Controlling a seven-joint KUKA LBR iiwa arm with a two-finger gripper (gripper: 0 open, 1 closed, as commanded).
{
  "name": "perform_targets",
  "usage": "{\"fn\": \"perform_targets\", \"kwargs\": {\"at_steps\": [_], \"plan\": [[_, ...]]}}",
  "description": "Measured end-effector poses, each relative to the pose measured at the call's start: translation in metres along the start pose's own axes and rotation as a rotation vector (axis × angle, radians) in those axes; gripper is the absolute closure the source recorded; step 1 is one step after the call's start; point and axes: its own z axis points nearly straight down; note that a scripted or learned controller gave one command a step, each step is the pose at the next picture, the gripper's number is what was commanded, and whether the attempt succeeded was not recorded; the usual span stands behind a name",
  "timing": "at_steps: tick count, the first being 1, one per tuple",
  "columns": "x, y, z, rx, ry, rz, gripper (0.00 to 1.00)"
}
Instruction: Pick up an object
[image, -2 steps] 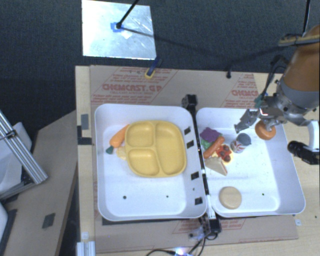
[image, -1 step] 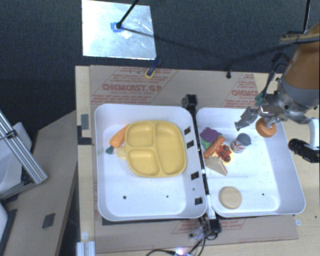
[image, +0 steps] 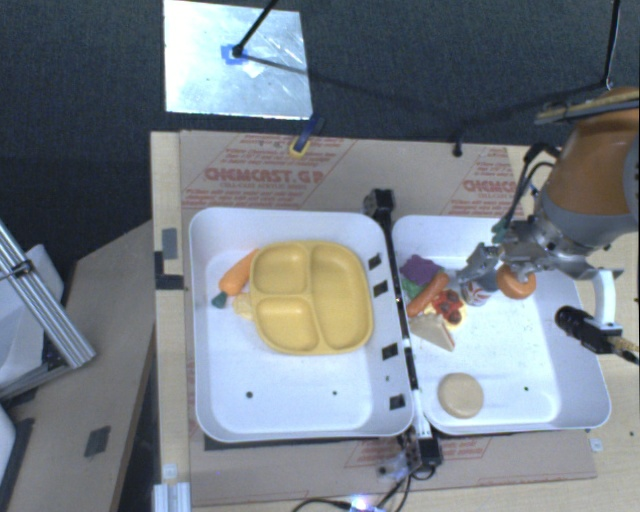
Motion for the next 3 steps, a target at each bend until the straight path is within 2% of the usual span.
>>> {"fn": "perform_targets", "kwargs": {"at_steps": [1,2,3], "plan": [[0.007,-0.001,0.044,-0.001,0.000,0.000,0.00],[0.002,0.000,0.069,-0.016,-0.003,-0.003,0.00],[0.010,0.005,0.124,-0.006,-0.002,-0.002,0.00]]}}
